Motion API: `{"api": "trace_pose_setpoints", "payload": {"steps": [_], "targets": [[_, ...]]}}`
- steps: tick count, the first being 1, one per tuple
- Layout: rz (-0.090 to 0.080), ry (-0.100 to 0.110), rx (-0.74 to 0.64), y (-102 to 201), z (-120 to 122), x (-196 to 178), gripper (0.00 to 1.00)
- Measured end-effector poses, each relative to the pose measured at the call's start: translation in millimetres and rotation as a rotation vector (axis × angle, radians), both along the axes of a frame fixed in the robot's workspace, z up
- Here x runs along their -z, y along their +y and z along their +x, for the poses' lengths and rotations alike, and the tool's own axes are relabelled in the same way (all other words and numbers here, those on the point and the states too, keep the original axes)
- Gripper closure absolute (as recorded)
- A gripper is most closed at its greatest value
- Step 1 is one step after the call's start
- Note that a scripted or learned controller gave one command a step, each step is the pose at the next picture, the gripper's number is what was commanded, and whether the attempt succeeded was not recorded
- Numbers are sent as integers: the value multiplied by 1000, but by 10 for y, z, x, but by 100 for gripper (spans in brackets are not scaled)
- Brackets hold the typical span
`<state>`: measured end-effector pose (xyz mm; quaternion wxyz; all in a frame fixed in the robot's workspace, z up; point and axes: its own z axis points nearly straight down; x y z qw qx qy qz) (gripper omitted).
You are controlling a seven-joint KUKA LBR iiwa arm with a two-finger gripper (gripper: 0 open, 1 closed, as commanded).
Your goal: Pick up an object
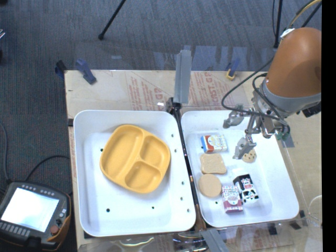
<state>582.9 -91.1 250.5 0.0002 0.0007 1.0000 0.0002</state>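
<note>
While the arm (pixel 294 62) reaches over the right bin (pixel 278 193), the gripper (pixel 244 150) hangs with fingers apart, gripping nothing | cookie (pixel 250 156) touching the fingertips | toast (pixel 212 164) left of cookie | round cracker (pixel 210 185) below toast | cartons (pixel 239 193) below cookie | packet (pixel 213 142) above toast | yellow plate (pixel 135 158) in left bin (pixel 84 193), well left of cookie

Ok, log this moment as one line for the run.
gripper: over right bin, at cookie | grasp: unconfirmed | left bin: yellow plate
</note>
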Motion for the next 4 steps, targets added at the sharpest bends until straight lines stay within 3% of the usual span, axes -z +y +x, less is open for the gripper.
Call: {"api": "trace_pose_setpoints", "payload": {"steps": [1, 2, 3, 4], "targets": [[0, 1, -62, -529, -570, 115, 0], [1, 1, 19, -1108, -161, 251, 0], [-7, -23, 0, -1098, -308, 1384, 0], [-2, -9, -181, -1181, -70, 588, 0]]}}
